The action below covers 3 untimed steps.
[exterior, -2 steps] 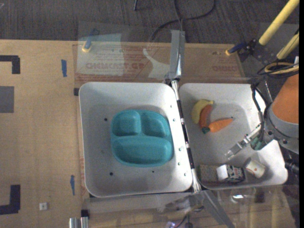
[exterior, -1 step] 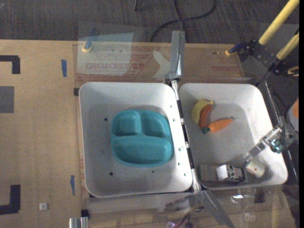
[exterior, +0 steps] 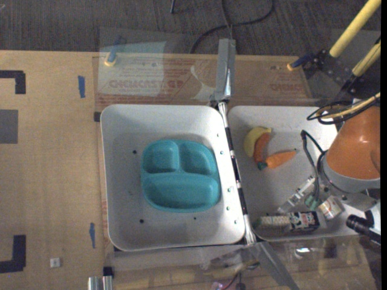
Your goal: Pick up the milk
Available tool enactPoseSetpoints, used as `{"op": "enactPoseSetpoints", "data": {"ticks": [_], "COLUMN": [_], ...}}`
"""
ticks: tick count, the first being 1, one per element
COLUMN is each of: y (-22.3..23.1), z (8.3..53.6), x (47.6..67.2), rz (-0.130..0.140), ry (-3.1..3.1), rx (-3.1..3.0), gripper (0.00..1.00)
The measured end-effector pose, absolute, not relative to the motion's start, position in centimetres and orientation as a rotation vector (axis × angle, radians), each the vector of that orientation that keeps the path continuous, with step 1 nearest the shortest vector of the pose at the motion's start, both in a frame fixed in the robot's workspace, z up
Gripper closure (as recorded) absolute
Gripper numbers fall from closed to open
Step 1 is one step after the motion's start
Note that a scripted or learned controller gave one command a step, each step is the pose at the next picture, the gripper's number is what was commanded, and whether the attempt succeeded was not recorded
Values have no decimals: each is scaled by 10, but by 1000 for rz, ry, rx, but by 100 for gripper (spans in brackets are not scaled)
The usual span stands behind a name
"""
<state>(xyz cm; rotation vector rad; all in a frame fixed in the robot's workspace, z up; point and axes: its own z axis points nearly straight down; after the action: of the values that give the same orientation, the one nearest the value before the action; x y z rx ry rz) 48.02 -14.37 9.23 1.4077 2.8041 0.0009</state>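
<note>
The milk [exterior: 290,220] is a small white carton with green and dark print. It lies on its side along the front wall of the right bin [exterior: 275,186]. My gripper [exterior: 304,199] hangs low over that bin, just above and slightly right of the carton, under the grey wrist with the orange band [exterior: 357,150]. Nothing is visibly held in it. The wrist hides the bin's right part.
A yellow fruit [exterior: 256,139] and an orange carrot [exterior: 279,159] lie in the back of the right bin. A teal divided plate [exterior: 179,175] sits in the left bin [exterior: 121,162]. Black cables [exterior: 309,153] loop beside the wrist.
</note>
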Motion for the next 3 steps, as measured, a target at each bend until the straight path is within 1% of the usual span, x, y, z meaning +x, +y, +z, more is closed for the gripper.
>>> {"op": "enactPoseSetpoints", "data": {"ticks": [1,2,3], "y": [-145,-179,-82], "z": [102,136,260], "x": [481,480,481], "rz": [4,1,1], "ry": [2798,2754,2528], "rx": [1412,1503,1862], "gripper": [100,100,100]}}
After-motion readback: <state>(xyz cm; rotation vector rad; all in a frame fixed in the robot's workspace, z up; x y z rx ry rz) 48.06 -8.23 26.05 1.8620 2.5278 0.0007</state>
